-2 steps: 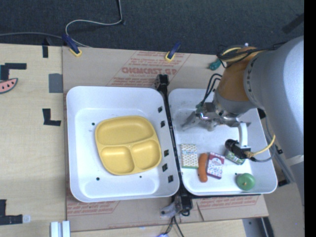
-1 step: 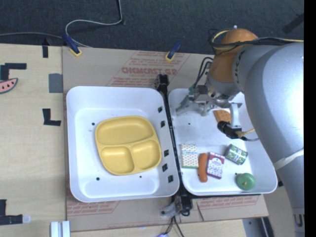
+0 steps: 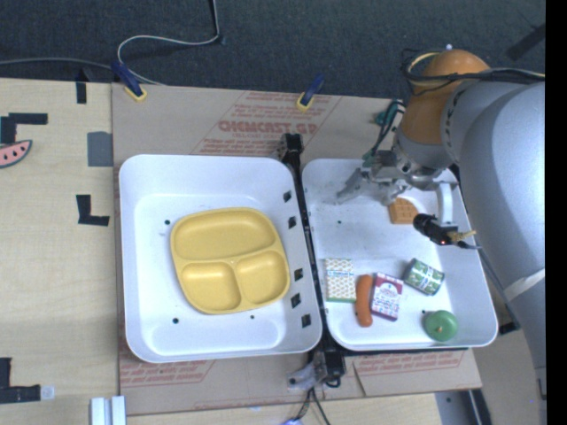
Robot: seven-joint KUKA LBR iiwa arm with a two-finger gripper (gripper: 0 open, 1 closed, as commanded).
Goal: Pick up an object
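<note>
The grey arm with its orange band (image 3: 440, 96) reaches over the far part of the right white bin (image 3: 323, 237), its two-finger gripper (image 3: 383, 177) low above the floor there. A small orange-tan cracker-like piece (image 3: 402, 210) lies just beside the gripper, nearer the camera. Along the near side of that bin lie a pale patterned packet (image 3: 339, 279), an orange sausage-shaped toy (image 3: 363, 300), a pink carton (image 3: 386, 296), a green-labelled can (image 3: 424, 276) and a green apple (image 3: 440, 325). The left white bin (image 3: 142, 237) holds a yellow divided tray (image 3: 229, 258).

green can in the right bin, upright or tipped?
Tipped. The green can lies on its side on the right bin floor, its round end facing left, beside the green apple.
</note>
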